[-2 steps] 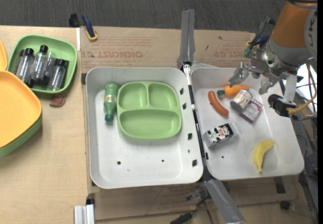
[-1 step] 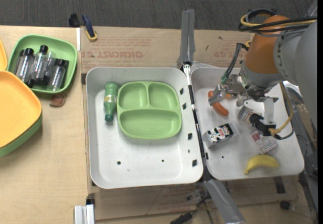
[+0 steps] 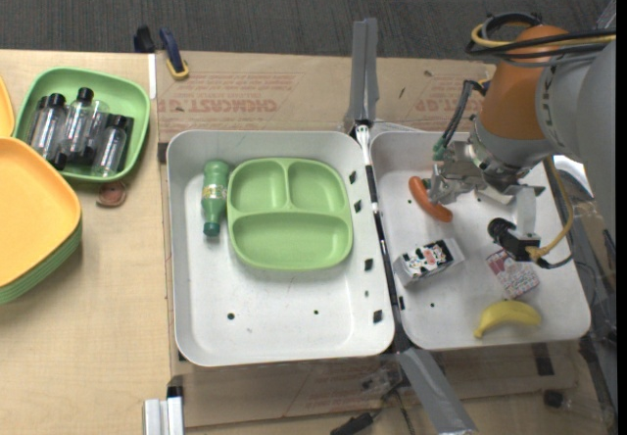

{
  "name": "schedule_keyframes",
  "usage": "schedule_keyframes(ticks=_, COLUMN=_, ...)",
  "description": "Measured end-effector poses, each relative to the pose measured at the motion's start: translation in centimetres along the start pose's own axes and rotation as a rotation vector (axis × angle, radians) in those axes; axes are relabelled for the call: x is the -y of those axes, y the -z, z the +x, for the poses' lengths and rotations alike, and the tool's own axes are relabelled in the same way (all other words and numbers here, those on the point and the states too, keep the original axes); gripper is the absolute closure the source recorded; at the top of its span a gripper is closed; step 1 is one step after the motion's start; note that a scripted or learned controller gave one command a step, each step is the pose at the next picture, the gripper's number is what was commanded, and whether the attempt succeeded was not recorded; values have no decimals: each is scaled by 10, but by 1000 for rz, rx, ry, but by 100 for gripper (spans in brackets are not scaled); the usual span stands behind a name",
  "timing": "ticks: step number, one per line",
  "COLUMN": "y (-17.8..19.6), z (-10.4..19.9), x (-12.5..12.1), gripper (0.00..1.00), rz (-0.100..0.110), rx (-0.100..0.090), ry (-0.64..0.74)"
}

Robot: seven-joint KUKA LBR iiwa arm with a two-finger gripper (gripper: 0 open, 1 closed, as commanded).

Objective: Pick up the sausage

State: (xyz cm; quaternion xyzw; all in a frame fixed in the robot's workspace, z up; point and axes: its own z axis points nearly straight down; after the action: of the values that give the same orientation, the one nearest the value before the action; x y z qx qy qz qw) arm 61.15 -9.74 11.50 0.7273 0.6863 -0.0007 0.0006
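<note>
Camera view showed the two-finger gripper (grip state impossible to tell) low beside the slim orange-red sausage near the right white bin's back-left corner; a glancing touch could roll it away.

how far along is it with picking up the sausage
Done: the arm has reached the right bin, with the gripper down beside the sausage. In hand: closing in on it; a grasp cannot be confirmed. Left: the sausage lies on the bin floor, so gripping and lifting remain. The banana sits apart.
</note>
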Motion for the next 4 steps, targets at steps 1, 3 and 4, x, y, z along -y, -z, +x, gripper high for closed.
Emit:
schedule_keyframes(ticks=1, y=76, z=54, x=29, gripper=100, rz=2, rx=-1, ry=32)
schedule_keyframes(ticks=3, y=-24, z=-10, x=18, gripper=0, rz=2, rx=-1, ry=199)
schedule_keyframes(ticks=4, y=-15, z=-11, x=18, gripper=100, rz=2, rx=-1, ry=195)
